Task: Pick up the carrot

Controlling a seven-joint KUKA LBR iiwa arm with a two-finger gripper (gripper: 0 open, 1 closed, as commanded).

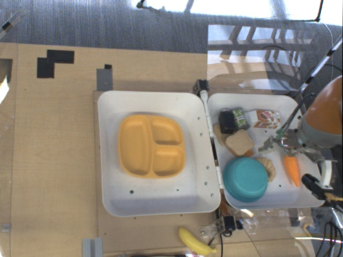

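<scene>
Carrot [291, 169]: lying on the right bin [278, 197] floor near its right wall, beside the teal bowl [245, 179]. Gripper [289, 143]: hovering just above it; finger state unclear. Pick-up is looking not yet accomplished.

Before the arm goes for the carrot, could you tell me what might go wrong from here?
The carrot lies near the right bin's right wall, so the fingers may have little room on that side. The gripper sits just above the carrot's top end, and a grasp that far from its middle could let it tip or slip out. The teal bowl and the bread slice lie close to the left, so a wide approach might nudge them.
</scene>
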